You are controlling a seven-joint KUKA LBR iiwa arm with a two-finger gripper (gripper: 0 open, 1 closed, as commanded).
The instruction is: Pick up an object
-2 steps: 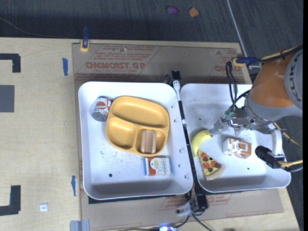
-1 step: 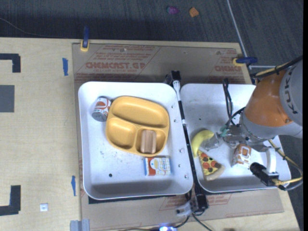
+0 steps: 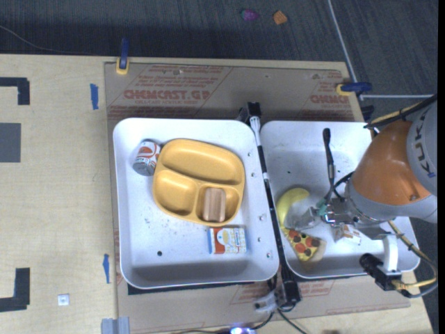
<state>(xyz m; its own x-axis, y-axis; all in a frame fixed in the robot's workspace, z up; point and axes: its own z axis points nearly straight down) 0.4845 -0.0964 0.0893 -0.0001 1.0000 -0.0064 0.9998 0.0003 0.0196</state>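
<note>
One claw point(image 3: 321, 213) over right bin point(image 3: 306, 141), grip unclear; yellow object point(image 3: 290, 200) partly hidden.

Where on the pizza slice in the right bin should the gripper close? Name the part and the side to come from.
Judging from this view, grip the pizza slice across its two long edges, coming straight down. It lies flat on the right bin floor, beside a yellow-green fruit, so its side faces offer little to catch.
</note>
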